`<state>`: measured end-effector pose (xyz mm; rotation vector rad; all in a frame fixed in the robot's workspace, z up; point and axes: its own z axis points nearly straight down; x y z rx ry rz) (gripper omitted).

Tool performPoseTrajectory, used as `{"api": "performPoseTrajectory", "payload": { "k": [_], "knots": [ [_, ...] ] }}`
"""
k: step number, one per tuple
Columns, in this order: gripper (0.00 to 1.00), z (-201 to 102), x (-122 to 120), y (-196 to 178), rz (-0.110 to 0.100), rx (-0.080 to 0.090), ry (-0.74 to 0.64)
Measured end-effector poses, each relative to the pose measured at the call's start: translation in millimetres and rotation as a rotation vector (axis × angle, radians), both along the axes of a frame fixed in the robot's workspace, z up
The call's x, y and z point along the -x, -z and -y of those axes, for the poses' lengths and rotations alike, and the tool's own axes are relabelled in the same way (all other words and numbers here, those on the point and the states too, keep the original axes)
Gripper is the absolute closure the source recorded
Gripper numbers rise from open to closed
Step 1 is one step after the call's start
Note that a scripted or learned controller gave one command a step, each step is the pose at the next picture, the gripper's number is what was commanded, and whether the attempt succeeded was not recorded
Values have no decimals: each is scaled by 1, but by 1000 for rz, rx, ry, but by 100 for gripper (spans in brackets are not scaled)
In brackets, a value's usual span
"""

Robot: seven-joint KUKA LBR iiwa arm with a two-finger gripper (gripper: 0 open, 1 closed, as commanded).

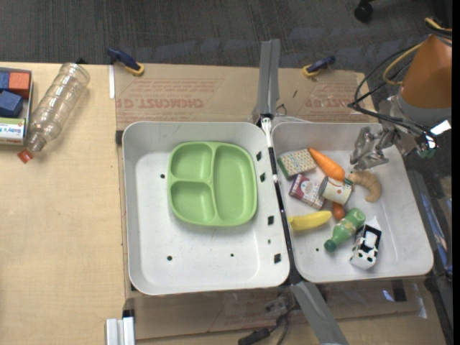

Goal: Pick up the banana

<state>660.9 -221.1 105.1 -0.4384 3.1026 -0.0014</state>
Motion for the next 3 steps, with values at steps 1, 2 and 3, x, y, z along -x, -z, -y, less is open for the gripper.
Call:
{"api": "performPoseTrajectory", "payload": {
  "k": [1,2,3],
  "knots": [
    [100,-2,0,9,-1,1,-196],
    [100,0,0,10,1,2,-393],
    [100,0,0,10,1,4,-612]
  ]
}}
